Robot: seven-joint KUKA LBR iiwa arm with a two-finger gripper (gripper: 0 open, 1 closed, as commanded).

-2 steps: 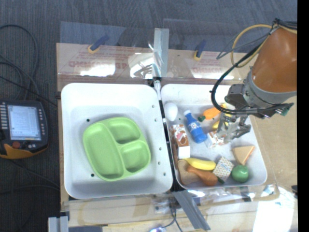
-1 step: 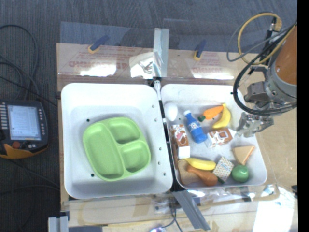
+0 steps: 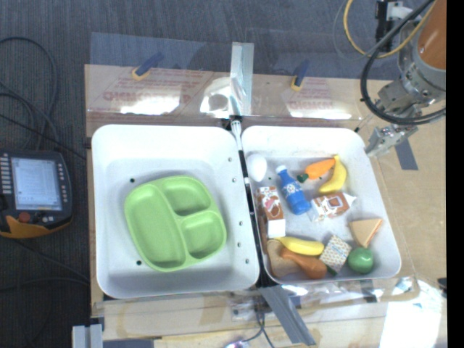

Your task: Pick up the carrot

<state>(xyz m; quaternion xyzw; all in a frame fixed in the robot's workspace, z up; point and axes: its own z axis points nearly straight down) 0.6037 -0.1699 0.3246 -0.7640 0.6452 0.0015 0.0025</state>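
The carrot [image 3: 319,169] is a small orange piece with a green tip, lying in the upper middle of the right bin [image 3: 377,194]. It rests against a yellow banana [image 3: 336,176] on its right, and a blue bottle [image 3: 293,191] lies just to its left. My gripper [image 3: 384,139] hangs over the bin's upper right corner, above and to the right of the carrot and well apart from it. Nothing is seen in the gripper.
The right bin also holds a white egg [image 3: 257,167], snack packets [image 3: 333,206], a second banana [image 3: 302,246], a green ball [image 3: 360,259], an orange wedge [image 3: 366,230] and a brown piece [image 3: 304,266]. A green divided plate [image 3: 174,222] lies in the left bin [image 3: 109,165].
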